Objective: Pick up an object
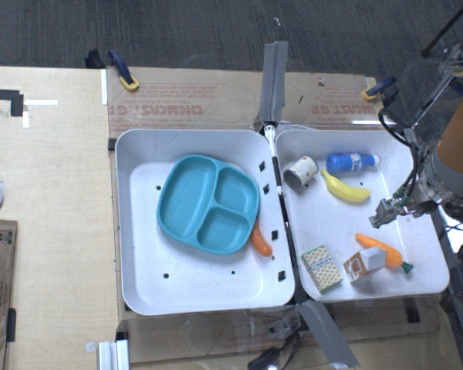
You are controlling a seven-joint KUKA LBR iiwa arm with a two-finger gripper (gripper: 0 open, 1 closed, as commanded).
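My gripper (383, 213) hangs over the right side of the right bin (332, 226), coming in from the right edge. Just below it in the view lies an orange carrot (378, 247) with a green end. A small brown and white carton (364, 266) touches that carrot. A green and white box (322, 268) lies near the bin's front wall. Further back are a yellow banana (346, 190), a blue bottle (351, 162) on its side and a grey-white cup (299, 172) tipped over. I see no object in the gripper.
The left bin (139, 206) holds a blue divided plate (208, 203) with a second orange carrot (261, 243) against its lower right rim. Clamps and cardboard lie behind the bins. Cables hang beside the arm at the right.
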